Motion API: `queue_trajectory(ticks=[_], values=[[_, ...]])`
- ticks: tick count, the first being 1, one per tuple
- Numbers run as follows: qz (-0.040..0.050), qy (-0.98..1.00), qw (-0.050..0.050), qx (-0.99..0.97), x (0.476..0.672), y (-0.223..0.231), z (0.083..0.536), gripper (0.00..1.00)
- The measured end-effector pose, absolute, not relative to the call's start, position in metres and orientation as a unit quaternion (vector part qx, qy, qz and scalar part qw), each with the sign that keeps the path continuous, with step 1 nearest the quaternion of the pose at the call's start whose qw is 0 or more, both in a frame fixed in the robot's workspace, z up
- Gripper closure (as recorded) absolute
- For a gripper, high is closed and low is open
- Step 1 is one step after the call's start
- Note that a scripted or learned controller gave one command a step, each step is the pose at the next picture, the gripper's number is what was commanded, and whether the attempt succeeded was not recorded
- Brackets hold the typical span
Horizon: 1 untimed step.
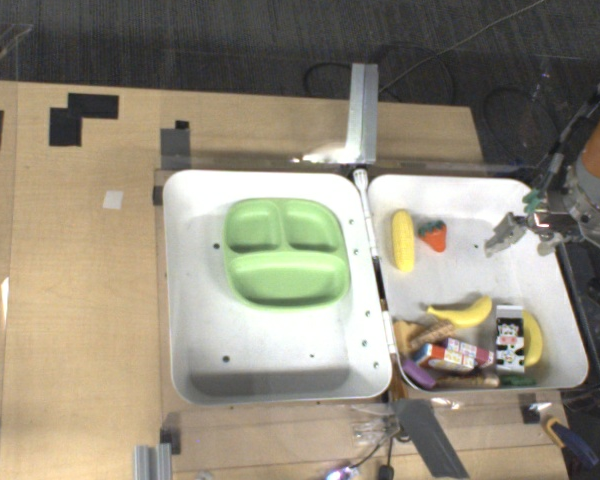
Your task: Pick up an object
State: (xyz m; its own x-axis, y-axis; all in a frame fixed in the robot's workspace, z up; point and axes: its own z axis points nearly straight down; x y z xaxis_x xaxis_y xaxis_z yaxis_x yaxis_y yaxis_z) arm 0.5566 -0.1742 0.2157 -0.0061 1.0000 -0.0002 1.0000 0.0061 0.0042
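My gripper hovers over the right side of the right bin, open, with nothing between its fingers. To its left lie a yellow corn cob and a small red strawberry. Toward the bin's front sit a banana, a second banana, a small black-and-white box, a colourful carton and a purple item. All of these lie apart from the gripper.
A green divided plate rests in the left bin. A metal post stands behind the seam between the bins. Cables trail on the dark floor at the back.
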Motion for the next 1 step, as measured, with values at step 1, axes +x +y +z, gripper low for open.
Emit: queue_trajectory(ticks=[1], values=[[0.0037, 0.759, 0.006, 0.651, 0.6102, -0.1586, 0.0898, 0.00]])
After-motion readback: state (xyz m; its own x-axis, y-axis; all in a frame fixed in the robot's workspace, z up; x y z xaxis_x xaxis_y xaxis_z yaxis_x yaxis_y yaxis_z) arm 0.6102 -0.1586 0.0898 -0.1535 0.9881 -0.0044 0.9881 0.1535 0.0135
